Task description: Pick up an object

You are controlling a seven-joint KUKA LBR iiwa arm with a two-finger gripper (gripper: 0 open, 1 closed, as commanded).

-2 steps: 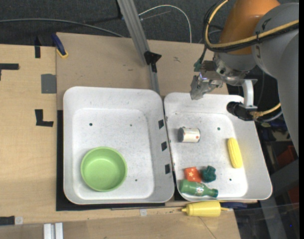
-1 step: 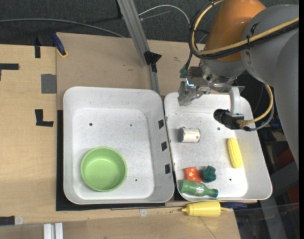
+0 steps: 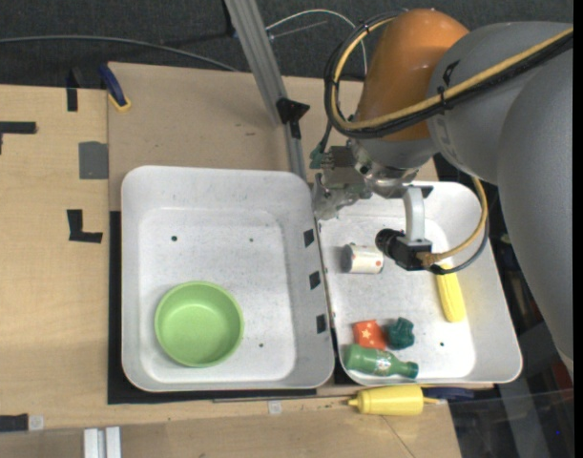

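Tool (image 3: 337,197) hangs over the right white bin's (image 3: 482,356) far left corner; whether it is wide or narrow cannot be told. Just below it lies a small white cylinder with a red end (image 3: 365,260), on its side, untouched.

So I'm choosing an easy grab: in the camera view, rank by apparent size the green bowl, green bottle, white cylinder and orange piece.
1. green bowl
2. green bottle
3. white cylinder
4. orange piece

The last two look close; the dark green piece may hide part of the orange one.
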